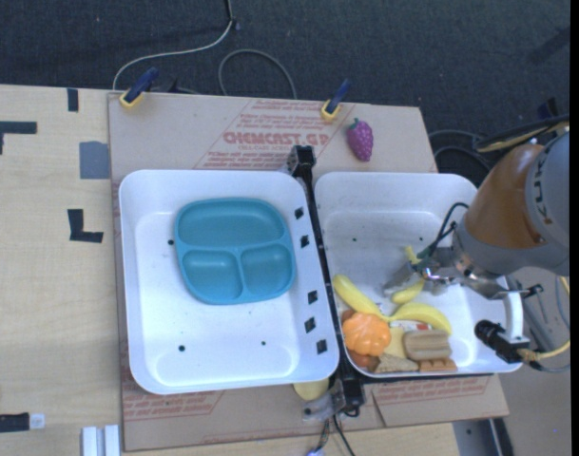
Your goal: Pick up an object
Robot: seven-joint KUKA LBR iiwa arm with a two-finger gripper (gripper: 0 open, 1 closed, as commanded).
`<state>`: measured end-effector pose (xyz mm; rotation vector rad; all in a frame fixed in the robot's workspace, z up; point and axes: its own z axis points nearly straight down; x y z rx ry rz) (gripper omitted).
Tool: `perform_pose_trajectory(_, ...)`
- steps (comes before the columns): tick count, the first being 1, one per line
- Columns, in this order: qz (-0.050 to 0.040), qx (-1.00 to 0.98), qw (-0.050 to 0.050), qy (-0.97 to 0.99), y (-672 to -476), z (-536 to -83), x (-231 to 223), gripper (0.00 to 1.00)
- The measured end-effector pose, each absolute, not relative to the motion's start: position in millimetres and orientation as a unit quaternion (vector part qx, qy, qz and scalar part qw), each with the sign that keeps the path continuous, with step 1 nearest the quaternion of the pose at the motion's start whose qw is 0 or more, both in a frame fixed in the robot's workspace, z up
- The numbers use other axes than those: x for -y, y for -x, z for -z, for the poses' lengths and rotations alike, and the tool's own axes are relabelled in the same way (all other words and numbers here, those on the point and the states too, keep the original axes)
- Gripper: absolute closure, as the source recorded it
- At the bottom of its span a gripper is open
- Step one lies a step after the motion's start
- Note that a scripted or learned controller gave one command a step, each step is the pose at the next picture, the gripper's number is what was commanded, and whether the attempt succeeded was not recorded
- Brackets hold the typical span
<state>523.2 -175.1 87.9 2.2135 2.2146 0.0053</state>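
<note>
Down in the right bin (365,198), the hand (406,276) hovers over a heap of toy food.

Nearest its tips lie two bananas: one yellow banana (354,295) slanting along the bin's left side, and a second banana (424,315) just right of it, below the hand. An orange pumpkin-like toy (365,332) sits at the front, touching the first banana, with a brown bread-like piece (428,347) beside it. Whether the hand is wide or narrow, I cannot tell; nothing is seen gripped in it. The grey arm (512,207) reaches in from the right. In the left bin (146,255) rests a blue divided plate (236,250). Beyond the bins, a purple grape bunch (360,140) lies on the cardboard (203,131) covering the table (42,283).
</note>
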Motion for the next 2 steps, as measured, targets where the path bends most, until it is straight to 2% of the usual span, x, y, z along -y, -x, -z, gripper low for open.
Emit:
perform_pose_trajectory(1,-0.0011,-0.707,0.007,-0.707,-524.7,-98,177,1.0)
perform_pose_trajectory(2,-0.0033,-0.711,0.002,-0.703,-564.2,-190,83,1.0)
